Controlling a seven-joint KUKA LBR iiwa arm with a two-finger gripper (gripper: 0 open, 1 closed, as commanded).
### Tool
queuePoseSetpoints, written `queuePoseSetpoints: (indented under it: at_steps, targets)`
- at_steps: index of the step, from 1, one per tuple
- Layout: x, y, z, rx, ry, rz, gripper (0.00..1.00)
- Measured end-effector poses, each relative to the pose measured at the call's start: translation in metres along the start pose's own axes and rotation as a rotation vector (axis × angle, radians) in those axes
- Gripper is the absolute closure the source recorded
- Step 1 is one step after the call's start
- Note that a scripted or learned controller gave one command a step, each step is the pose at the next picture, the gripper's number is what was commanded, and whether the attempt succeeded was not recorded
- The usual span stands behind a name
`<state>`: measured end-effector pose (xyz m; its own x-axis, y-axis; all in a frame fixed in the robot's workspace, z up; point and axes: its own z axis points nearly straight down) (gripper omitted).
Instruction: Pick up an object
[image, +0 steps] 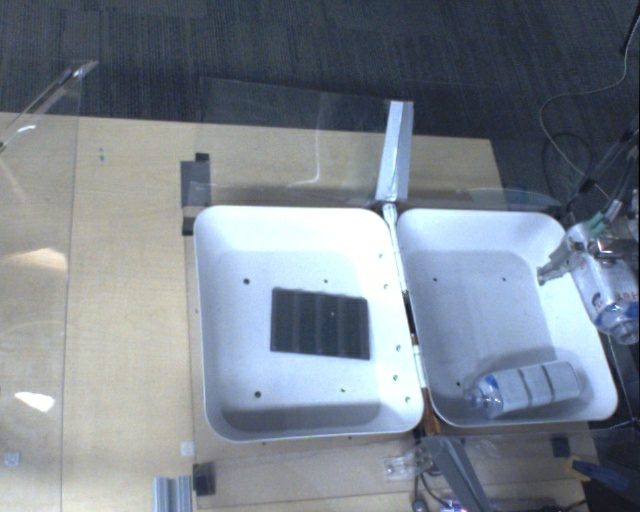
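Bottle (525, 389): lies on its side in the right bin (470, 290), at the near wall, lower right part of the floor. Clear plastic, grey-looking body with ribbed sections, cap end pointing left toward the bin divider. Nothing touches it. It casts a soft shadow up the floor behind it.

Gripper (560, 265): at the right bin's far right rim, well apart from the bottle. It reaches in from the right edge of the view; only the wrist end and some shiny, translucent parts show. Fingers: cannot tell whether open or closed, as the tip is small and blurred against the rim. Nothing is seen between them.

Left bin (225, 300): white, shallow, rounded corners. A dark ribbed rectangular pad (321, 323) lies flat near the middle of its floor, long side running left to right. Small dark dots are scattered on the floor around it.

The two bins sit side by side, edges touching along the middle seam. A metal strip (396, 150) runs up from the top of that seam.

Bench (110, 300): light wood, with a clear sheet over its left part catching glare. Cables (585, 130) hang at the upper right over dark carpet.
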<state>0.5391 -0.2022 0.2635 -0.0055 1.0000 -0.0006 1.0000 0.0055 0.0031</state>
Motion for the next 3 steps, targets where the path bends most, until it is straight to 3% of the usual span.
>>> queuePoseSetpoints:
  at_steps: [1,2,3]
  targets:
    - [0.095,-0.051,0.03,0.002,0.001,0.273,0.0]
    - [0.03,-0.018,0.069,0.001,0.0,0.139,0.0]
    - [0.001,-0.017,0.109,0.001,0.0,0.128,0.0]
